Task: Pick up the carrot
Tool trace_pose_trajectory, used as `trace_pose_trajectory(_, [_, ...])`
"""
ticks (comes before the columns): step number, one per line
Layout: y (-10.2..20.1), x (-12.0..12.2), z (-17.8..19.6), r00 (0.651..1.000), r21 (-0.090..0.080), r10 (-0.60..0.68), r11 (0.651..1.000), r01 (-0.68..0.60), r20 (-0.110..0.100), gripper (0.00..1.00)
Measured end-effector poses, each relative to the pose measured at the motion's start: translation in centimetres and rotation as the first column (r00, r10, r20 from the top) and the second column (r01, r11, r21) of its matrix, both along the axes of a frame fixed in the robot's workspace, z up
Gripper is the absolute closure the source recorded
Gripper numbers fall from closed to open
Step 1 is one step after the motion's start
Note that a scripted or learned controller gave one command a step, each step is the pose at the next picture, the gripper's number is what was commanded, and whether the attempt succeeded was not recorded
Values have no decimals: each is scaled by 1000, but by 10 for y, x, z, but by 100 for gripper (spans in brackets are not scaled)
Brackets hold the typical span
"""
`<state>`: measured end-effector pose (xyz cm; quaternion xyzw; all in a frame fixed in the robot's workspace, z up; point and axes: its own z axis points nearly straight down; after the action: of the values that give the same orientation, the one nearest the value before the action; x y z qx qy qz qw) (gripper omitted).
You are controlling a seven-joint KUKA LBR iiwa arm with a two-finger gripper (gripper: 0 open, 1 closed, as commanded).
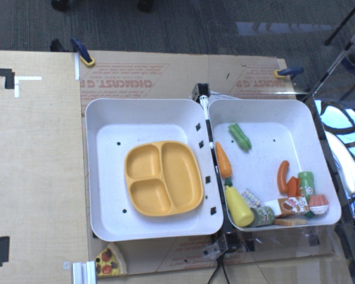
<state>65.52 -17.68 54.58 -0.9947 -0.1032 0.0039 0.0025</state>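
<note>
The small orange toy carrot with a green stalk end [223,163] lies in the right-hand shallow white bin [266,108], hard against that bin's left wall, its orange body pointing up the picture and its green tip down toward the yellow plastic squeeze bottle [238,207], which it appears to touch or nearly touch. By its look it is a moulded plastic play-food piece: probably light, stiff and smooth, so it should not crush but could slip or squirt out of a pinch that lands off-centre. The best hold looks to be across the thick middle of the orange body, fingers closing across its short width; the tapered ends offer less to bite on. The difficulty is the wall: with the carrot lying along it, one finger has little room on that side, and the dividing rim between the bins may block a descent. Approaching slightly from the open side, or nudging the carrot away from the wall first, may be needed. Other pieces sit apart: a green toy pea pod [239,136] further up the bin, and an orange toy sausage [283,176] near a cluster of small packages at the lower right. The left-hand white bin [97,158] holds a yellow three-compartment plastic plate [164,177]. As for the tool, I cannot tell its state.
</note>
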Motion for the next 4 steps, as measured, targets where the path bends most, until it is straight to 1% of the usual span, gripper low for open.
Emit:
trace_pose_trajectory(1, [0, 0, 0, 1000, 0, -1, 1000, 1, -1, 0])
trace_pose_trajectory(2, [-3, -2, -7, 1000, -1, -5, 1000, 5, 2, 0])
trace_pose_trajectory(3, [-2, 0, 0, 1000, 1, 0, 1000, 0, 0, 100])
trace_pose_trajectory(4, [-2, 0, 0, 1000, 1, 0, 1000, 0, -1, 0])
